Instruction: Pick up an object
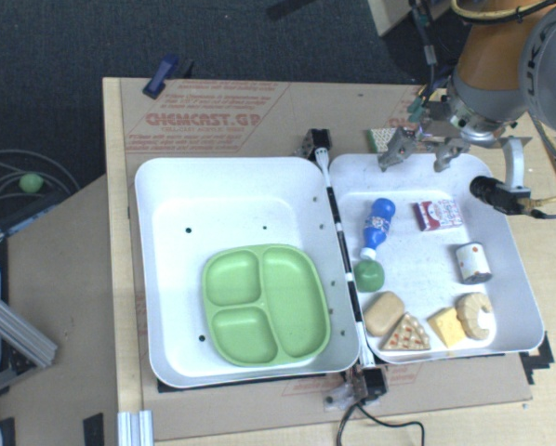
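The candidate objects lie in the right white plastic bin (510, 240): a blue-and-white plastic bottle (378, 223) lying near the bin's left wall, a red-and-white carton (438, 215), a small grey cylindrical can (472, 261), a green ball (368, 274), a tan bread roll (384, 312), a pizza slice (407, 334), a yellow cheese wedge (446, 327) and a pale ring pastry (476, 315). The two-finger gripper (416, 159) hovers with fingers spread above the bin's far rim, holding nothing. Risks, as judged: a straight descent meets the rim; the crowded near corner invites a double catch; the round bottle may roll free. The left white bin (166, 212) holds a green divided tray (264, 303).
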Tool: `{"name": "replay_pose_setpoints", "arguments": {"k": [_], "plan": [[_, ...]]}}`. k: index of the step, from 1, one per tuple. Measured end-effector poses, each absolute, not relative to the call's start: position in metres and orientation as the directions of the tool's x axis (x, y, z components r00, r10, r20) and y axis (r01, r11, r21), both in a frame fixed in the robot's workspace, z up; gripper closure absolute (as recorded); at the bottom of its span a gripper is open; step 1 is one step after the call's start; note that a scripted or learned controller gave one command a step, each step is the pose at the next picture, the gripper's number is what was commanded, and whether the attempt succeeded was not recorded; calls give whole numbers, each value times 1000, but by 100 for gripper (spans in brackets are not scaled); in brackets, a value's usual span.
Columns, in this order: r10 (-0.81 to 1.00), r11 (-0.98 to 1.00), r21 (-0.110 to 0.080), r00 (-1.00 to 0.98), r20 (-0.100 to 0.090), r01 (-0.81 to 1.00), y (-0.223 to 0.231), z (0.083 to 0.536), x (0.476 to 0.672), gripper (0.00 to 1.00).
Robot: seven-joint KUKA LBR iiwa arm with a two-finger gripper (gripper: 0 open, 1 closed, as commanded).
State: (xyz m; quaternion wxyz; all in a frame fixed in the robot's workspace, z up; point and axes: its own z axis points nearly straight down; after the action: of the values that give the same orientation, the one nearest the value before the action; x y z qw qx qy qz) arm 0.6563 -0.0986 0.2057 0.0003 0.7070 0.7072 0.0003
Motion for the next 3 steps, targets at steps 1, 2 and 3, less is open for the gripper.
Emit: {"name": "replay_pose_setpoints", "arguments": {"k": [1, 2, 3], "plan": [[1000, -1, -3, 1, 0, 1000, -95, 127, 630, 0], [1000, 0, -4, 0, 1, 1000, -97, 84, 641, 0], [1000, 1, 2, -1, 0, 1000, -94, 85, 653, 0]]}}
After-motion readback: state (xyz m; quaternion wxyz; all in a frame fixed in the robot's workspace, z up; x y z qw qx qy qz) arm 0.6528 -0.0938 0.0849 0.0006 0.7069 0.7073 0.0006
